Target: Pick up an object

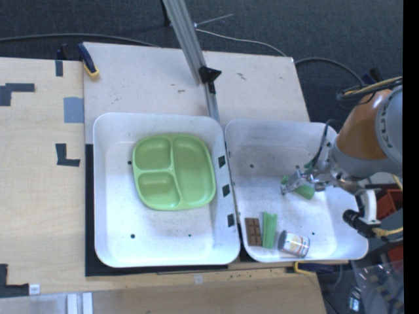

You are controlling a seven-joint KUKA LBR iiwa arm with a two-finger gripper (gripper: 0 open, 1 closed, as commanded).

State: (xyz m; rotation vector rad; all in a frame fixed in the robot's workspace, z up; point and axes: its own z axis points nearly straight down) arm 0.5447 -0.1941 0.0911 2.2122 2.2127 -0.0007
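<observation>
Bench (163, 77) pale wood; bins (111, 195) white; floor (294, 12) dark carpet.

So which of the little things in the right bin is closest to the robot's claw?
The small green piece, right at the gripper. The brown block, green bar and little jar lie together by the bin's front edge.

I could not tell if the gripper (292, 185) held the small green object (305, 191) beside it; the view was too blurred there. The label on the jar (293, 243) was too small to read.
</observation>
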